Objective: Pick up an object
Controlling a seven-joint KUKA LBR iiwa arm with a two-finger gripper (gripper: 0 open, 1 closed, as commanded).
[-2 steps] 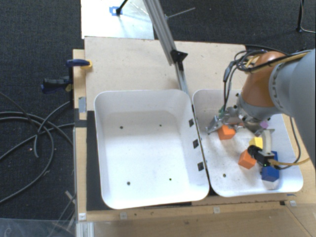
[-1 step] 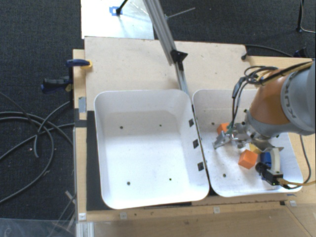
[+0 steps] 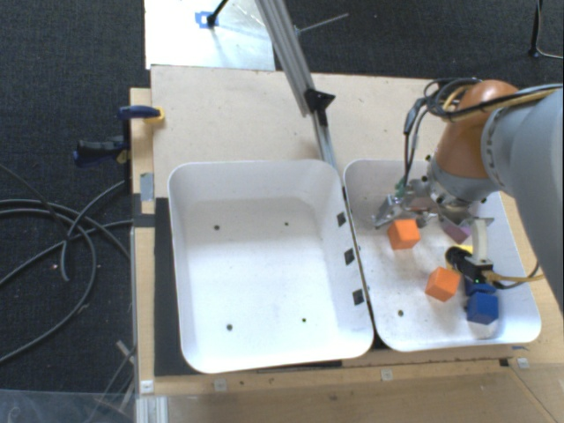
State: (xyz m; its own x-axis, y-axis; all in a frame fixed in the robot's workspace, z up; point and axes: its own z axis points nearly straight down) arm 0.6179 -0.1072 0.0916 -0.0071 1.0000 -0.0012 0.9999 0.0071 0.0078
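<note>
The arm reaches in from the right over the right bin (image 3: 379, 320), its jaws low beside an orange cube (image 3: 404, 233); whether they are spread or pinching it cannot be told. A second orange cube (image 3: 442, 284) lies nearer the front, a blue block (image 3: 482, 307) just beside it, a purplish piece (image 3: 456, 230) under the wrist. The left bin (image 3: 189, 263) sits alongside on the table (image 3: 229, 117)
</note>
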